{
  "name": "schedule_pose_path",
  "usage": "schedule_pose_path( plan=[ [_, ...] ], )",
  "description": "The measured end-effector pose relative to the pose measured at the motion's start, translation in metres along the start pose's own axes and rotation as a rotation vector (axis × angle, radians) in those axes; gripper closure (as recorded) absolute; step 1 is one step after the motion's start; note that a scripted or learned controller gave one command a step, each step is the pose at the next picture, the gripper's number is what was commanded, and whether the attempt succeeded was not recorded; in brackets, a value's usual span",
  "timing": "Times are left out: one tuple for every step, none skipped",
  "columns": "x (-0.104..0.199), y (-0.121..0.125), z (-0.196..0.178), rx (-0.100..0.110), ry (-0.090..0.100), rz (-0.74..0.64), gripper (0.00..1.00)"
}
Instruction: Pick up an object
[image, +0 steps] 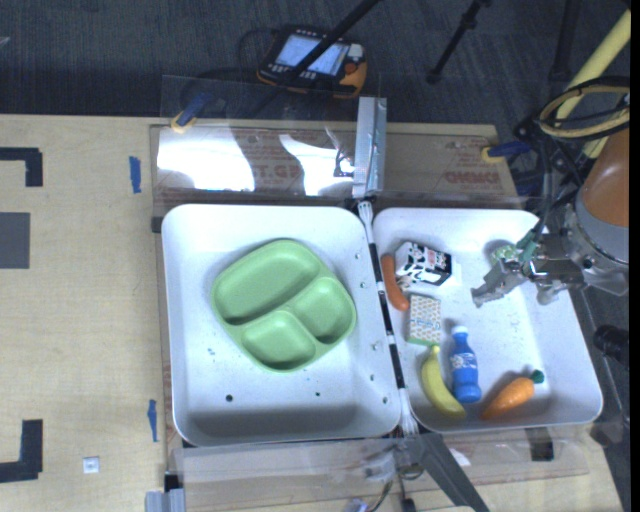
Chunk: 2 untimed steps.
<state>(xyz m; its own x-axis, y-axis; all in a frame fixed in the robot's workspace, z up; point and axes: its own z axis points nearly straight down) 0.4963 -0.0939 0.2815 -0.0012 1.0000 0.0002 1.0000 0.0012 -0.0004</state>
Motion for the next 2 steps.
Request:
schedule_pose_path(
  plan=[
    [0.0, 0.0, 0.0, 0.0, 0.0, 0.0, 0.0],
    [0.013, -0.017, 0.098, 0.0, 0.0, -0.026, 0.0]
  ],
)
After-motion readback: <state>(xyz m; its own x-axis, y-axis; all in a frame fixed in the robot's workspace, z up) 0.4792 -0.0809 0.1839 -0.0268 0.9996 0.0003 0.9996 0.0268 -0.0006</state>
